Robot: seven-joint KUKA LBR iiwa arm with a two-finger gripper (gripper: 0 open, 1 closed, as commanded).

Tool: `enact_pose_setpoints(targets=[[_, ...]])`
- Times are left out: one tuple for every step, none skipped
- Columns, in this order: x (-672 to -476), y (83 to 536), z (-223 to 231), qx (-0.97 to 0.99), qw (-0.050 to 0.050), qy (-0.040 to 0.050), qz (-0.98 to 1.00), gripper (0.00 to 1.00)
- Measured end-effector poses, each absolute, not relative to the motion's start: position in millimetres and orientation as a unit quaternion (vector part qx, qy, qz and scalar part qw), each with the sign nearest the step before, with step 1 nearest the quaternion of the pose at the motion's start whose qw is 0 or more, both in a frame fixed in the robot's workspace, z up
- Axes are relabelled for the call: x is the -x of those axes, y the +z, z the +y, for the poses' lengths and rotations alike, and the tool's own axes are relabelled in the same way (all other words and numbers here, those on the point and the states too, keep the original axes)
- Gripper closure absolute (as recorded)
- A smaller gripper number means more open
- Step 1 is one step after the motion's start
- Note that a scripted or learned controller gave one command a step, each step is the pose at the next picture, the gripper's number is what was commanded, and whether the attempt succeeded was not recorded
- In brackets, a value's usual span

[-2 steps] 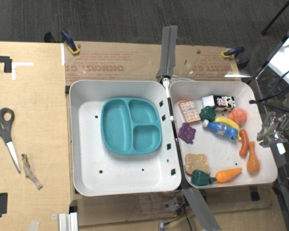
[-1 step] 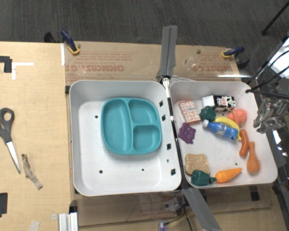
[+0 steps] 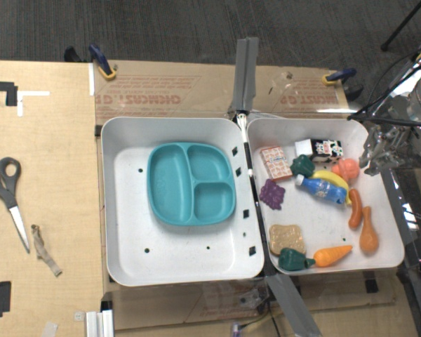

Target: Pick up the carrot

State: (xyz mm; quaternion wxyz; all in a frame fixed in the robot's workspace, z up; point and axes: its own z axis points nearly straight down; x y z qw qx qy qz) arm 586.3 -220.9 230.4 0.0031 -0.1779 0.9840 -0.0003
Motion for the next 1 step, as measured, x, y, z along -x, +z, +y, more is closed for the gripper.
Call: enact_pose_setpoints(targets=[[-660.7,223.7,-220.5,0.213,0.004,-0.0004,0.977,1.0]])
